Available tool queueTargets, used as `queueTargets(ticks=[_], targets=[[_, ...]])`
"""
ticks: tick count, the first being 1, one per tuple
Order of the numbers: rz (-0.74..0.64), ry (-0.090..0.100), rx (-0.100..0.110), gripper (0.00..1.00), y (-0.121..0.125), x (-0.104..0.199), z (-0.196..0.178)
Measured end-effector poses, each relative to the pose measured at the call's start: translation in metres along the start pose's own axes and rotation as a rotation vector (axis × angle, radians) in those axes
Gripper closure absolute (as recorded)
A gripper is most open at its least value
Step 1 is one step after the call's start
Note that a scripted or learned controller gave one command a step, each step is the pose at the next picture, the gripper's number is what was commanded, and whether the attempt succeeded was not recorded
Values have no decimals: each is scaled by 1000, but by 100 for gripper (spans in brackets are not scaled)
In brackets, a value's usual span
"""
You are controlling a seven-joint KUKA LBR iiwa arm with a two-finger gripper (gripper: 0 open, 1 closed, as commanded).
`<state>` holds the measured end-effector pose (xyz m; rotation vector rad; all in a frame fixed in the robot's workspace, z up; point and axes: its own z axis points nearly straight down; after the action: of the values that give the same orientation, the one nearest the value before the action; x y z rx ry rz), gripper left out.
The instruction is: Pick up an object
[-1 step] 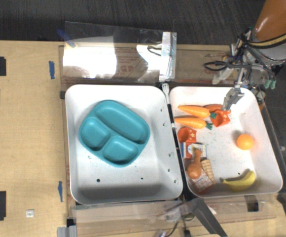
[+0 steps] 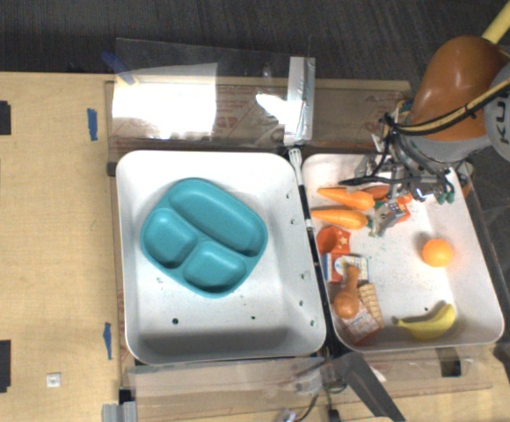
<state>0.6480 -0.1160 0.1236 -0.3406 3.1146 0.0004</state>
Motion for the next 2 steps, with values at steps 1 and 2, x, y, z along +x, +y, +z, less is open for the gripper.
queueTargets(ticks=[1,2], targets=[[48,-36,8,0,26,-3,19],[66,-6,6,0,24,103,33]])
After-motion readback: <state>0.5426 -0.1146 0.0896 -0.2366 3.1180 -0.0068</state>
